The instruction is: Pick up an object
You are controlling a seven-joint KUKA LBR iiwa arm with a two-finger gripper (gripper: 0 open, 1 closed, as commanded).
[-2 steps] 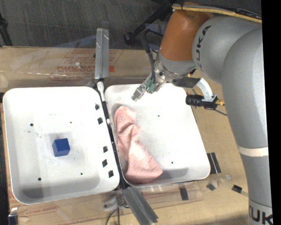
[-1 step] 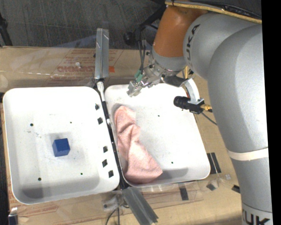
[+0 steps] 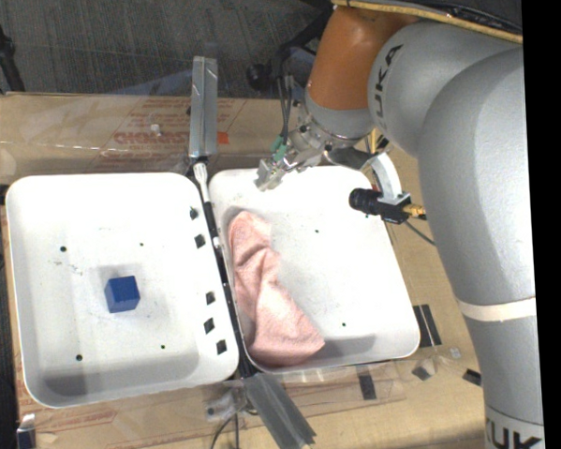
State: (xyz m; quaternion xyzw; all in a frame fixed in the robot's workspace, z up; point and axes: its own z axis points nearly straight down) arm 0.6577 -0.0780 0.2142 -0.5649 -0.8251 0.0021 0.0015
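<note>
Showing "KUKA" lettering on the arm [image 3: 465, 162]. Hovering at the right bin's [image 3: 378, 289] far edge: gripper [image 3: 269, 175], jaw state unclear. Lying along its left wall: pink cloth [image 3: 265, 295]. Sitting in the left bin [image 3: 39, 278]: blue cube [image 3: 122, 293]. Resting on cardboard-covered bench [image 3: 97, 125].

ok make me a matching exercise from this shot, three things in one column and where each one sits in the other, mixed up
Things:
1. blue cube
2. pink cloth
3. gripper

Places:
A. along the right bin's left wall
B. over the right bin's far edge
C. on the left bin's floor

Pairs: 1-C, 2-A, 3-B
</note>
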